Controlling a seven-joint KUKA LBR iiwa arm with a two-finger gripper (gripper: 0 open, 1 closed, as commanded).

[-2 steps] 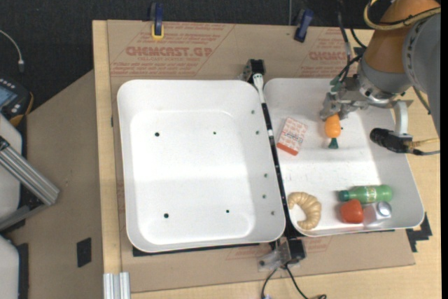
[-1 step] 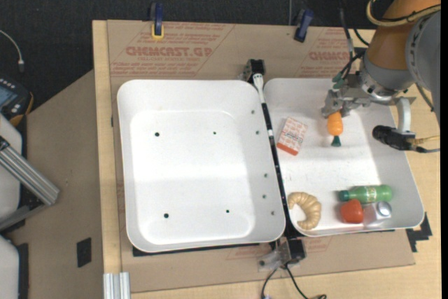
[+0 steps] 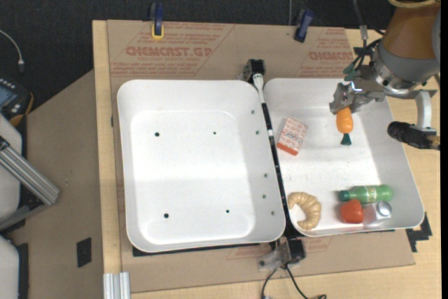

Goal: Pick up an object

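Hanging just below the jaws, seemingly gripped: toy carrot (image 3: 344, 122).

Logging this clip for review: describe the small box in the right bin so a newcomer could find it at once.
Start at the right bin, then go to its left side by the divider. The box lies flat there, alone, white with red-orange print; its neighbours are rounded.

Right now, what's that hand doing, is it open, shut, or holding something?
Hand: closed on the orange carrot toy, which hangs from its fingers above the right bin.
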